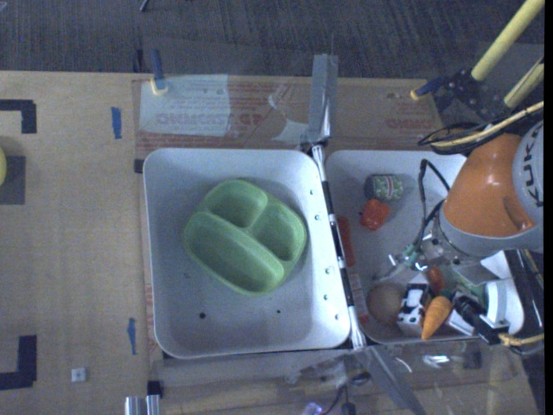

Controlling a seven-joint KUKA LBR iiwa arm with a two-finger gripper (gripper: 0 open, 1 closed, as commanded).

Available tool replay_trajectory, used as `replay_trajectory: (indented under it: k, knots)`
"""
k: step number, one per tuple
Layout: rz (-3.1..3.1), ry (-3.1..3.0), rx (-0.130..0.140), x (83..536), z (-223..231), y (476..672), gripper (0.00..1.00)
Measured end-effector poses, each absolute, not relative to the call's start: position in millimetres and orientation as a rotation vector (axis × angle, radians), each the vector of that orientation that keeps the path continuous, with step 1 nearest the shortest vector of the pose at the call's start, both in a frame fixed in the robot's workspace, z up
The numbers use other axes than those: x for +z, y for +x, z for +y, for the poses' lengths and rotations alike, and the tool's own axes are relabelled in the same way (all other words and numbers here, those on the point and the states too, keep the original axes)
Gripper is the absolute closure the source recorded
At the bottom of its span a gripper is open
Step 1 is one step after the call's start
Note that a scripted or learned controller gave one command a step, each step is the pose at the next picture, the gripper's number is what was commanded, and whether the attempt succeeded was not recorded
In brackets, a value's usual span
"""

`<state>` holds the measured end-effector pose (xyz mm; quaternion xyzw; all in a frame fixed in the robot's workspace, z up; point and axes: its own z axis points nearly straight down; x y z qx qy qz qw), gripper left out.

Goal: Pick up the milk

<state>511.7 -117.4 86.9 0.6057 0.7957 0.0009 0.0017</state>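
Milk (black-and-white carton) at right bin near edge, between brown ball and carrot. Gripper hovers just above; grip state cannot tell. Green tray in left bin.

arm cut off at right edge, hiding jaws and bin corner

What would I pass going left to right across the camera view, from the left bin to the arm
Left bin → green divided plate → right bin → grey-green item and red item, roughly level → brown round item → black-and-white milk carton → orange carrot → arm's orange band.
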Motion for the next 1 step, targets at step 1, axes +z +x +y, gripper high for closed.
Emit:
replay_trajectory:
  k: [1]
  knots:
    - [2.677,1.638,0.011,86.8,-192.0,483.1,0.0]
